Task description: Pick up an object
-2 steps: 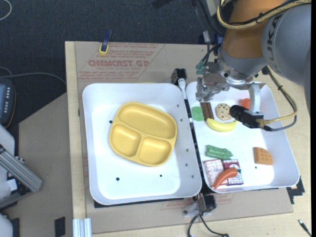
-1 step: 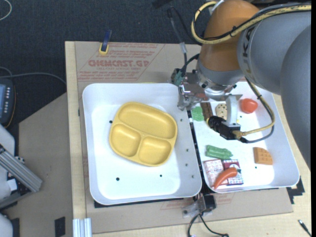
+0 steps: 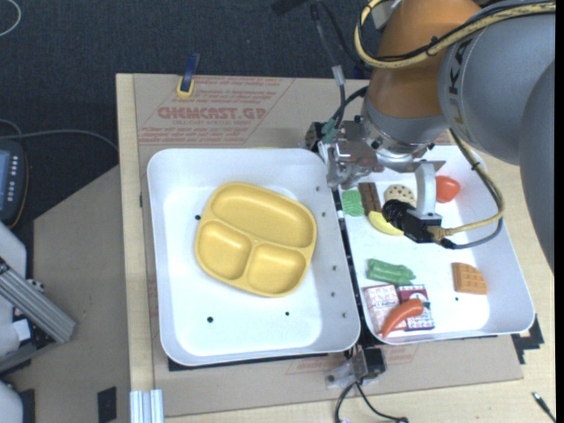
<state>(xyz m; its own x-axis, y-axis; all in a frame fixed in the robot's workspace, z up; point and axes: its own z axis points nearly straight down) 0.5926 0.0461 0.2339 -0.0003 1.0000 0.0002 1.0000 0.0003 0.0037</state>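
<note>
Right now I see the gripper low over the right bin's upper left corner, though I cannot tell its state. Just beneath lie a brown bar, a banana and a cookie. A yellow divided plate sits in the left bin.

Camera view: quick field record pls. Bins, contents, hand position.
left bin: yellow three-compartment plate
right bin: green pepper, red chili on a printed packet, waffle, banana, cookie, tomato
hand: low over the right bin's far left part, near the banana
grasp: cannot tell
</note>
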